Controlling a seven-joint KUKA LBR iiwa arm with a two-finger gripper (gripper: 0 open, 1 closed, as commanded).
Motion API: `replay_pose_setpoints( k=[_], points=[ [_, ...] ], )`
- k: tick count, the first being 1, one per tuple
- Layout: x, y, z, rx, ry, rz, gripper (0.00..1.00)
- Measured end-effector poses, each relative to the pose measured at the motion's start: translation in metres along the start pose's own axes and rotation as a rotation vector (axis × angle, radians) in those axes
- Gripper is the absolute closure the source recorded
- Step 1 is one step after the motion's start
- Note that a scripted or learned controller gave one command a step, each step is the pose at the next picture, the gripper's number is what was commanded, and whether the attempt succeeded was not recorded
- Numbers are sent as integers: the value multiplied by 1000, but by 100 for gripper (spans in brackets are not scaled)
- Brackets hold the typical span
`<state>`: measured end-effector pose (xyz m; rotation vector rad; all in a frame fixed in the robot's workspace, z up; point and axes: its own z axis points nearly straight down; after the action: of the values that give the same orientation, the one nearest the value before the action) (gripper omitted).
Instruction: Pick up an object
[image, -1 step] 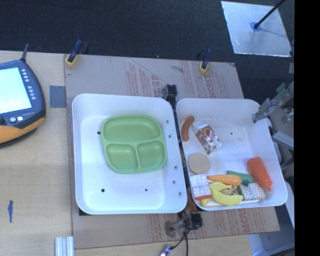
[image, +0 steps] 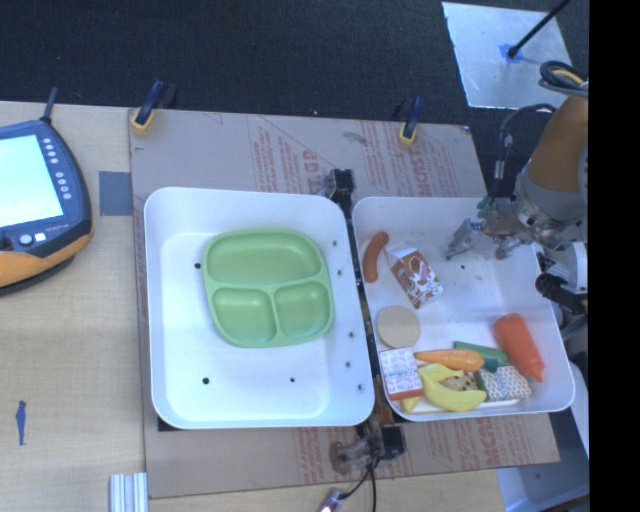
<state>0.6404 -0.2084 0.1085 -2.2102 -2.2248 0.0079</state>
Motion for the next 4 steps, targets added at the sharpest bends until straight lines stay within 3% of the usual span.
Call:
replay_pose_setpoints(
  k=[1,2,3,4],
  points=[
    [25,16,-78,-8,0,2,0],
    [93,16,-52,-3,-1,1,0],
    [83,-11,18,-1,-2,1,0],
    [95,16,-102,-7,-1,3,0]
  ],
)
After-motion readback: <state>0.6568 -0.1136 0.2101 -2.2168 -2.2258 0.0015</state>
